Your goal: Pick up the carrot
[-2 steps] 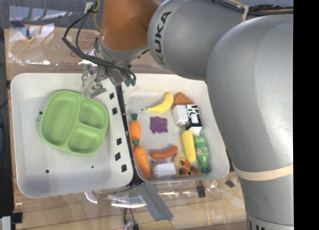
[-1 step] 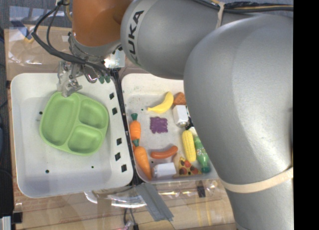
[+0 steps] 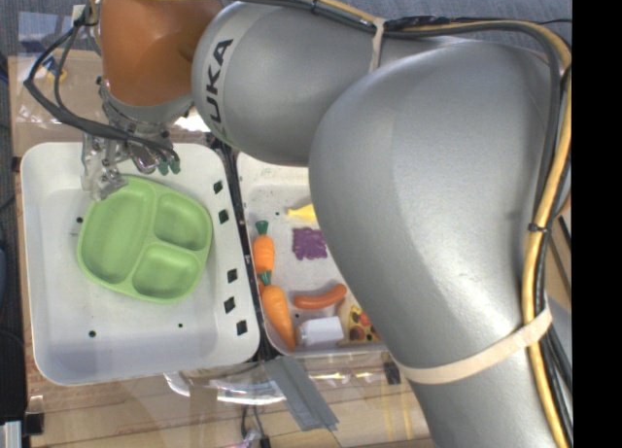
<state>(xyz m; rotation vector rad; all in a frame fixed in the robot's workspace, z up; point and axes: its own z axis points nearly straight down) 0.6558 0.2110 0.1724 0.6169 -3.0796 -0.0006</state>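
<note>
While binned — two carrots, one plate

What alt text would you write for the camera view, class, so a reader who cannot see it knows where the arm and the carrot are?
A large grey arm reaches from the right across two white bins, its gripper over the left bin, at the far edge of a green divided plate. Two carrots lie untouched in the right bin, with a sausage and purple grapes.

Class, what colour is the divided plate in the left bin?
Light green. The plate shows clearly in the camera view, lying in the left bin.
</note>
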